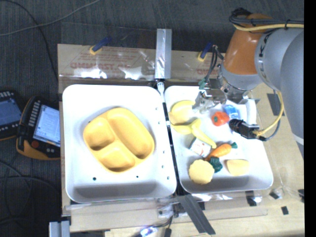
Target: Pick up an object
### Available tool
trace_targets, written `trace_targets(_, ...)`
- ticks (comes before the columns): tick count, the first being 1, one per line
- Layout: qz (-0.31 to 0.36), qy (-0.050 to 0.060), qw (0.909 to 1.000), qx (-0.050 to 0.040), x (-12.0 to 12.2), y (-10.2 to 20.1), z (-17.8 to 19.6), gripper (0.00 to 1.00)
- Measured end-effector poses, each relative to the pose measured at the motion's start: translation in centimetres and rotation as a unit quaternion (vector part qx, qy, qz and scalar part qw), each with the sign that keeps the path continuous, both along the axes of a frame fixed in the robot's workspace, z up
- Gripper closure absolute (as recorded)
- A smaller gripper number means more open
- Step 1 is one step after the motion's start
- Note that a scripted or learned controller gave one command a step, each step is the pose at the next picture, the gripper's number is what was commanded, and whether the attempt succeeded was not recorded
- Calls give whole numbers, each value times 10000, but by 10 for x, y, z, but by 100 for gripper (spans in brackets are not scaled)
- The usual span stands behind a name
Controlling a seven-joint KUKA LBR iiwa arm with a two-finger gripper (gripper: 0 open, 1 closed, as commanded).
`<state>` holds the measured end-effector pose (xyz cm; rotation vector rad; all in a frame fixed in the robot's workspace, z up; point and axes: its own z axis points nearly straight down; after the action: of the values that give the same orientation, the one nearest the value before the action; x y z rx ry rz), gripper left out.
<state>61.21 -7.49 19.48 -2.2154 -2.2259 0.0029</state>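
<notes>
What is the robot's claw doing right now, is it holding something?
Gripper: low in the right bin, beside the round yellow toy. Cannot be told whether it is open, closed or holding anything.

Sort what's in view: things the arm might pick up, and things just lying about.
Job: hand; right bin with tomato, carrot, banana, lemon.
Lying about: yellow divided tray in left bin; handheld controller beside the bench.

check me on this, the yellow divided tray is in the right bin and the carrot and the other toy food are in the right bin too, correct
Not quite: the camera view shows the yellow tray in the left bin. The carrot and the other toy food do lie in the right bin.
</notes>
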Motion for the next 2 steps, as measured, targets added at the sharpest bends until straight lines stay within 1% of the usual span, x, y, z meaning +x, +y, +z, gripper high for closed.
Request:
trace_targets(1, -1, 2, 10000, 1, 0, 0, 0, 0)
trace_targets(2, 394, -5, 9992, 5, -31, -23, -100, 0)
